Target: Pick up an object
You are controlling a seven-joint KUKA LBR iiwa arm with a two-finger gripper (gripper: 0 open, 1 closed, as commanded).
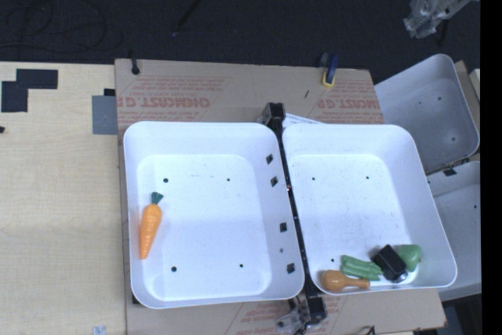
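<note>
An orange toy carrot (149, 228) with a green top lies in the left bin (196, 139), near its left wall. In the right bin (353, 139), at the front right corner, a small black block (390, 262) rests among a green pod-like toy (361, 267), a rounder green toy (409, 253) and an orange pear-shaped toy (343, 282). My gripper (430, 9) hangs high at the far right, well behind and above the right bin, far from every object.
Both bins sit on a cardboard sheet (235, 94) on the wooden bench. A black clip strip (284, 200) joins the bins at the middle. A yellow and blue clamp (329, 71) holds the cardboard's back edge. A grey metal panel (435, 110) stands right of the right bin.
</note>
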